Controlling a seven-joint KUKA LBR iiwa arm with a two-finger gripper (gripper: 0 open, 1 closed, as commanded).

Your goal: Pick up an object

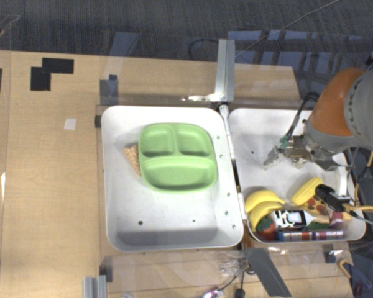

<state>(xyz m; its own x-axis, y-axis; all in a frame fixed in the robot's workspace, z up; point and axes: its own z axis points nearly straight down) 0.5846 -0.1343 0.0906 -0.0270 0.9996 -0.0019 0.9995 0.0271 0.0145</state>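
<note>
My gripper (288, 156) hangs over the bare middle of the right bin (255, 129), open, with nothing between its fingers. A heap of objects lies along that bin's front edge: a yellow banana (263, 202), a second yellow piece (305, 190), a black-and-white item (290, 218) and some red and dark markers (311, 233). The heap lies nearer the front than the gripper and apart from it. In the left bin (121, 185) sits a green divided plate (176, 156), with a tan item (132, 158) partly hidden under its left edge.
The grey arm with its orange band (336, 107) reaches in from the right over the right bin's far corner. A metal rail (230, 160) separates the two bins. Cables (354, 207) run along the right bin's right side.
</note>
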